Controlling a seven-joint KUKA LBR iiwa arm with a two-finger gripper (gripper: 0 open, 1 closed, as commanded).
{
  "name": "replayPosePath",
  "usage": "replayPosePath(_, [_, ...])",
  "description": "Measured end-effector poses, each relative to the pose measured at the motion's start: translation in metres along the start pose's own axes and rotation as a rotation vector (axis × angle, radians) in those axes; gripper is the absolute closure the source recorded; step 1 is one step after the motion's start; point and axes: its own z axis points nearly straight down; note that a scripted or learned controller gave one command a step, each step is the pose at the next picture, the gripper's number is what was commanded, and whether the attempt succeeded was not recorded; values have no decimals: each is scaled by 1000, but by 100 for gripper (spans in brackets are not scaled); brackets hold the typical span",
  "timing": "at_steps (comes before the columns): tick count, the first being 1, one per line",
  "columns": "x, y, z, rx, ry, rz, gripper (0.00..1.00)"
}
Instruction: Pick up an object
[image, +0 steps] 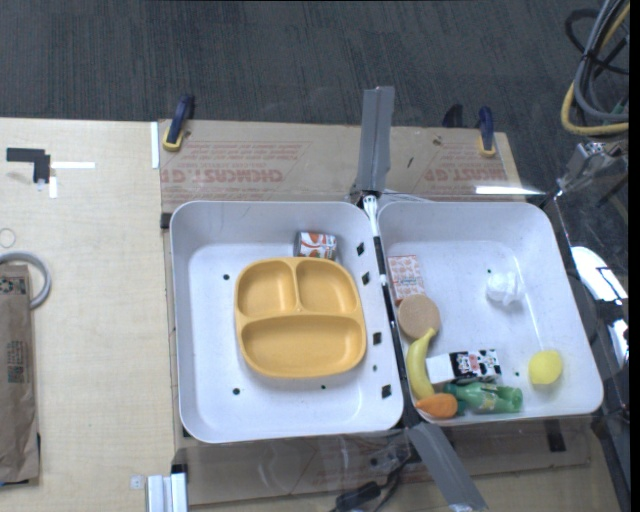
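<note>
The left bin (200, 330) holds a yellow divided plate (300, 318), and a small orange-and-white carton (316, 244) lies behind it near the back wall. The right bin (560, 260) has several items along its left and front sides. These are a flat printed packet (404, 275), a round brown disc (419, 315), a banana (420, 362), a black-and-white box (475, 364), a green toy vegetable (490, 399) and an orange carrot-like piece (437, 405). A yellow lemon (545, 367) lies near the right wall, and a crumpled white lump (505, 288) sits further back.
A grey bar (376, 140) rises behind the seam between the bins. Cardboard (260, 165) with two blue clamps (180, 120) lies behind them. A brown paper bag (15, 370) rests at the far left of the bench. Cables (600, 70) and shiny metal parts (600, 280) stand at the right.
</note>
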Motion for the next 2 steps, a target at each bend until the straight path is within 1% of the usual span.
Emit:
replayPosePath(1, [-1,1,-8,1,-2,-2,100])
replayPosePath(2, [0,-52,42,4,1,238,100])
